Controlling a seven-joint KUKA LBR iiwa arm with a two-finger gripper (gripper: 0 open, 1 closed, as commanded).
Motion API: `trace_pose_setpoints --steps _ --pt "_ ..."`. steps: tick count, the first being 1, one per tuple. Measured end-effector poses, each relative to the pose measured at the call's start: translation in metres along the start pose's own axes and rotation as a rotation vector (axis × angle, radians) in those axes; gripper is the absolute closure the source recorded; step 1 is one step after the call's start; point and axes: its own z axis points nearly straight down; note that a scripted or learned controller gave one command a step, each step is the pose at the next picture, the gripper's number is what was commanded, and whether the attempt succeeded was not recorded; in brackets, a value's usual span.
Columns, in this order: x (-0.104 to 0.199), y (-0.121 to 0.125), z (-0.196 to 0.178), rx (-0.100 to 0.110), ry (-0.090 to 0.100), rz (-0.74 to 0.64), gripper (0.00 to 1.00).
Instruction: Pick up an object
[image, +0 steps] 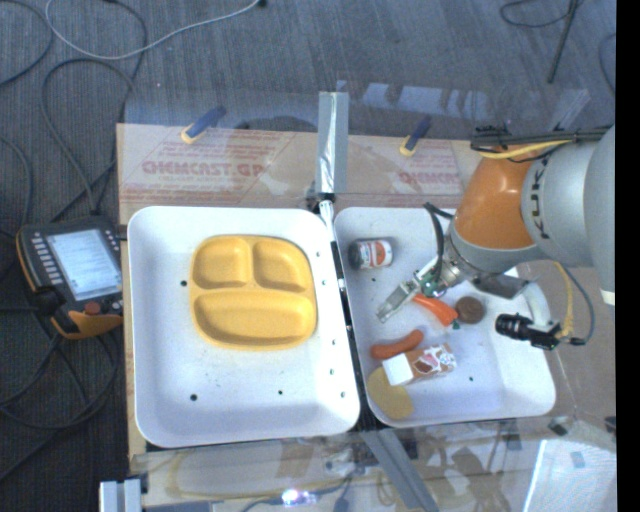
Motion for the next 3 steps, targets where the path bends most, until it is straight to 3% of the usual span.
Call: trace_pose_setpoints --steps 1,2,3 --pt "-0.046 -0.019 0.000 -0.003 0.001 0.015 0.00" --pt "-0.047 -0.018 -0.008 -0.006 -0.002 0.016 1.00" --pt "0.003 0.010 -0.122 0.014 0.008 0.213 1.00"
